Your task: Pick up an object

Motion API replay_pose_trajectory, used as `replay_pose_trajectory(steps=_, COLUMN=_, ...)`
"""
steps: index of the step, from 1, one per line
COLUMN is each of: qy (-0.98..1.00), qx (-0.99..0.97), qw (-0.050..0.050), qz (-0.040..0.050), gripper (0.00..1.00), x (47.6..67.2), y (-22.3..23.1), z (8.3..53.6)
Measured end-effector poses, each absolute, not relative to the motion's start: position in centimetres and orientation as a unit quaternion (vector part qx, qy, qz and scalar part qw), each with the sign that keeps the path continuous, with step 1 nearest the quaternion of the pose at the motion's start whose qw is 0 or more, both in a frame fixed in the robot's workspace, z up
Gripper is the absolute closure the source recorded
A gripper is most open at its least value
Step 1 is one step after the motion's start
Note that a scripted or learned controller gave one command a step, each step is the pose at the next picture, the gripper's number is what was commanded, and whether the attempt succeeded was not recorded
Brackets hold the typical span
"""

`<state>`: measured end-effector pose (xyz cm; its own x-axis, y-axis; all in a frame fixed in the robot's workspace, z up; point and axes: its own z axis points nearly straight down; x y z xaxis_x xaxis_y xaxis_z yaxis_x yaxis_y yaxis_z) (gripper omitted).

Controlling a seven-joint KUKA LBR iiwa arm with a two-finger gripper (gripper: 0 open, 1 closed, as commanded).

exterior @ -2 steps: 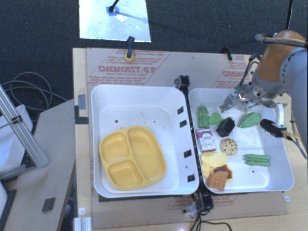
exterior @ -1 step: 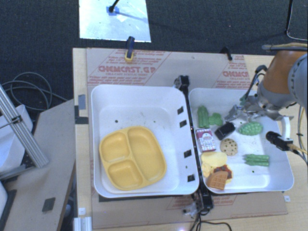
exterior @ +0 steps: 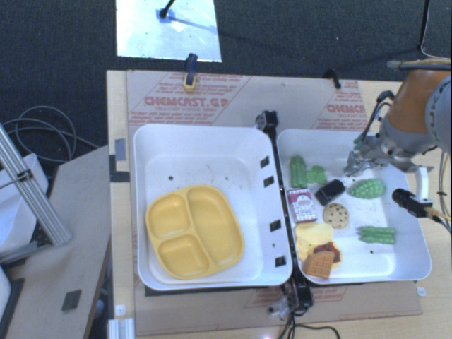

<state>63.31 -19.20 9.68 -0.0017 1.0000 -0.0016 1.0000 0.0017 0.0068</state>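
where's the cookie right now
The cookie lies in the right bin, near its middle, just below the small black object and right of the red-and-white carton, with the yellow cheese slice below it.

The cardboard sheet (exterior: 212,94) under the bins reads "CHEMCAST GP" in red (printed 2 times).

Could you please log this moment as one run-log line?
arm: over right bin | gripper: above green toys, nothing visibly held | left bin: yellow tray | pick: not yet done
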Motion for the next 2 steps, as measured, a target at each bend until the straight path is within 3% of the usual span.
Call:
replay_pose_trajectory(steps=1, qy=0.708, qx=0.706, qw=0.003, qz=0.0018, gripper=0.0, x=63.3, y=-19.2, z=9.6)
replay_pose_trajectory(steps=2, qy=0.707, qx=0.707, qw=0.002, qz=0.001, gripper=0.0, x=63.5, y=-20.7, z=8.5)
